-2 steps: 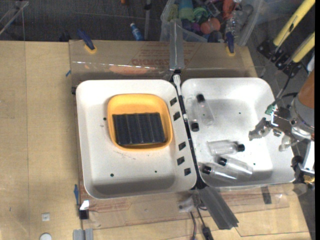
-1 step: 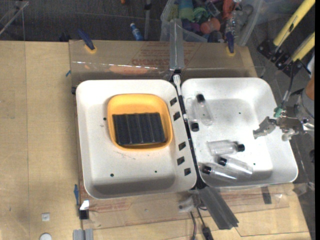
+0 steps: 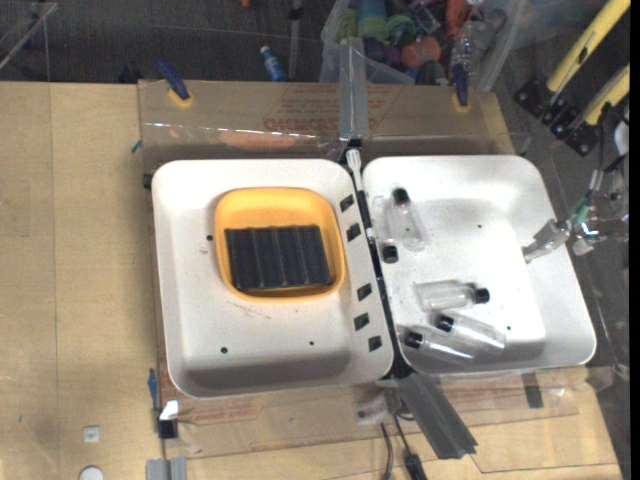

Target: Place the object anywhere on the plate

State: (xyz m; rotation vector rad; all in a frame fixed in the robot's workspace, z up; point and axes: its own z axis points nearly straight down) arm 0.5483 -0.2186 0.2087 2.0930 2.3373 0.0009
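Now the wooden counter (image 3: 70,268) carries two shallow white bins side by side. The left bin (image 3: 180,268) holds an orange plate (image 3: 275,206) with a dark ribbed block (image 3: 278,257) lying flat in its middle. The right bin (image 3: 500,198) holds several small clear bottles with black caps: one bottle (image 3: 402,213) lies near the divider toward the far side, another bottle (image 3: 450,296) lies on its side near the bin's middle, and a pair of bottles (image 3: 455,335) lies close together toward the near edge, one just beside the other. At the right rim of that bin, the end effector (image 3: 560,233) shows as a pale metallic piece reaching in over the edge; how it is set cannot be told at this size and blur. Nothing is visible within it. The bottles all lie to its left inside the bin, apart from it, the middle one being nearest. None of them touches the plate, which sits across the divider in the other bin.
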